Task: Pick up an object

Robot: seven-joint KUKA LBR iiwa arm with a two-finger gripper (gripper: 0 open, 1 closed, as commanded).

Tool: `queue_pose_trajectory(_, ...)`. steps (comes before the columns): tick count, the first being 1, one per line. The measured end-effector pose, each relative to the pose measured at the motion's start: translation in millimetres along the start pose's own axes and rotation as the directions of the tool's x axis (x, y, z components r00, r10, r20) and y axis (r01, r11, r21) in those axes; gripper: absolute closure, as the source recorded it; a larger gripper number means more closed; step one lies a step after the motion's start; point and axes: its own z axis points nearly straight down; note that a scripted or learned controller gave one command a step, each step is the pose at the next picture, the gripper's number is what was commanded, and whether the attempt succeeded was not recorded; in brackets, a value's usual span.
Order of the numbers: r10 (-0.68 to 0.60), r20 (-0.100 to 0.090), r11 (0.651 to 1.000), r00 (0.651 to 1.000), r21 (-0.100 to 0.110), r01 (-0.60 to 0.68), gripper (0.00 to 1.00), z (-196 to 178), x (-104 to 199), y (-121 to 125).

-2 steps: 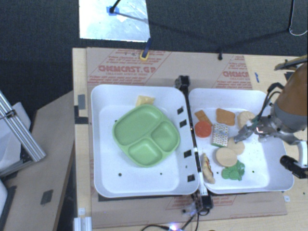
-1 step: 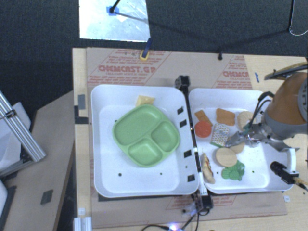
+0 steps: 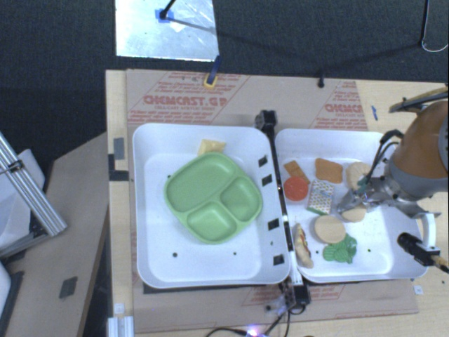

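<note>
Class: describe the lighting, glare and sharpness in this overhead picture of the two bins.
Camera view: even, soft light; the foil sheet at top glares bright; the green divided plate is clear; the small food pieces near the gripper look soft and slightly blurred; shadows are faint.

I see two white bins (image 3: pixel 147 188). One green plate (image 3: pixel 213 198) sits in the left one. Toy foods lie in the right one: one red tomato (image 3: pixel 296 187), one green broccoli (image 3: pixel 340 249).
</note>
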Motion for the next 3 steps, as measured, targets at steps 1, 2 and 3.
queue_pose_trajectory(1, -0.003, 0.001, 1.000, 1.000, -0.002, 0.003, 1.00, -64.4, 1.0, 4.0)
queue_pose_trajectory(2, -0.003, 0.002, 1.000, 1.000, -0.003, 0.003, 1.00, -128.8, -2.8, 5.7)
queue_pose_trajectory(3, -0.004, 0.000, 1.000, 1.000, 0.003, 0.004, 1.00, -126.6, -2.7, 6.7)
